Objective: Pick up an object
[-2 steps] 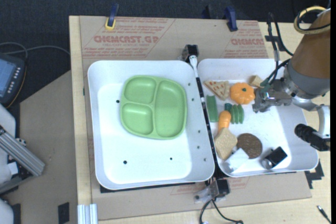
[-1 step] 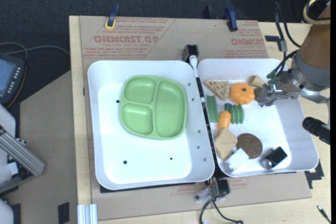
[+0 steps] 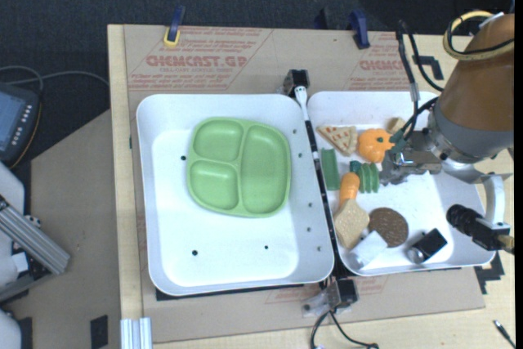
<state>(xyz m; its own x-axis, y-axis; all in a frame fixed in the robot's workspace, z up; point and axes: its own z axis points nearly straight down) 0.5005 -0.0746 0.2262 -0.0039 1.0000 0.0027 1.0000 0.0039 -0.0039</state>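
Hovering just right of the orange pumpkin toy (image 3: pixel 373 145), fingers (image 3: pixel 398 163), opening impossible to tell.

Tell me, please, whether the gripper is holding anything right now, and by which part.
It cannot be told. The gripper sits low in the right bin beside the orange pumpkin toy, but nothing is visibly between its fingers.

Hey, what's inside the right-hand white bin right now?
The right bin holds toy food: an orange pumpkin, a brown cookie, a bread slice and green pieces. The arm covers its far right part.
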